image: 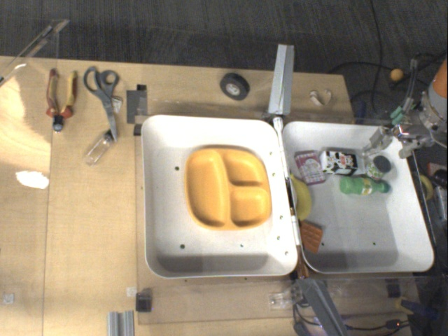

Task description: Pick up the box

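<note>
A small black-and-white box [339, 162] lies flat in the right bin [364, 247], near its back wall. The gripper [381, 144] hangs over the bin's back right part, just right of the box and slightly above it, apart from it. Above it, the arm's wrist [427, 114] reaches in from the right edge. Nothing is seen held in the gripper.
Left of the box lies a purple-and-white packet [309, 166], and a green bottle [364, 185] lies in front of it. A banana [302, 196] and a brown item [312, 236] rest against the bin's left wall. The left bin [168, 152] holds a yellow divided tray [227, 186].
</note>
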